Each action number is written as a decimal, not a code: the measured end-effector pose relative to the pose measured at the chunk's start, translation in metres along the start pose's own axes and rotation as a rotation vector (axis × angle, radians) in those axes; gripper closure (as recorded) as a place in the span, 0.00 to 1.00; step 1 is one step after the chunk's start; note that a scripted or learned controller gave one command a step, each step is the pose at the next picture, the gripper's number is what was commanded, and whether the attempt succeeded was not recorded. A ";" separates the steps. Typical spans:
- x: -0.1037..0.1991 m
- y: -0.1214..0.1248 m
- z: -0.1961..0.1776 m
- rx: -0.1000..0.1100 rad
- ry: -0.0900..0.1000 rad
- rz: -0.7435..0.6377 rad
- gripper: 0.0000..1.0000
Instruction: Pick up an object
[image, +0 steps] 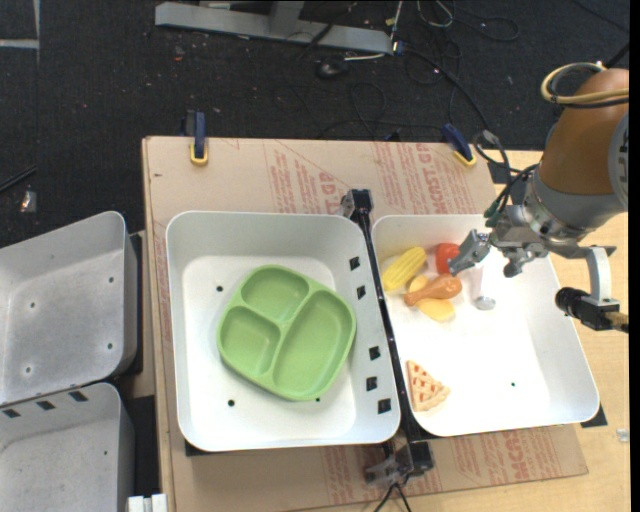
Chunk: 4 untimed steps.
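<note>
Camera view: take the right bin (560, 385) as your landmark. The toy food is clustered in its far-left corner: a yellow corn cob (403, 267) against the divider wall, a red tomato (447, 257) just beside it, an orange drumstick (436, 289) in front of both, and a small yellow piece (438, 309) touching the drumstick. A waffle-patterned pizza slice (427, 386) lies apart, near the bin's near-left wall. The left bin (190, 330) holds a green divided plate (288, 331); both bins sit on the counter (250, 175).

The gripper (478, 272) hangs over the far part of the right bin, just right of the tomato and drumstick. Its jaws stand apart with nothing between them; one tip looks low near the bin floor.

You are, by my reading, at the approach. The cluster is tight, so a descent there risks nudging neighbours or closing on two items. Centre the jaws squarely across the drumstick's narrow width before closing, or pick the isolated pizza slice, though its flatness may make it slip.
</note>
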<state>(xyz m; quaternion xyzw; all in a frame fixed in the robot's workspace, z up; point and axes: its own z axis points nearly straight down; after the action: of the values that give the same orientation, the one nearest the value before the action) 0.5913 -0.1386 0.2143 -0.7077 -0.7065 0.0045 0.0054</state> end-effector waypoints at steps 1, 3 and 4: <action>0.000 0.002 -0.009 -0.014 -0.002 -0.002 0.00; 0.007 0.011 0.112 -0.012 -0.001 -0.002 0.00; 0.007 0.014 0.116 -0.020 -0.001 -0.002 0.00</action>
<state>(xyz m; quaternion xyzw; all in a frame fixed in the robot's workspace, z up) 0.6038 -0.1316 0.0976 -0.7072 -0.7070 -0.0023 -0.0021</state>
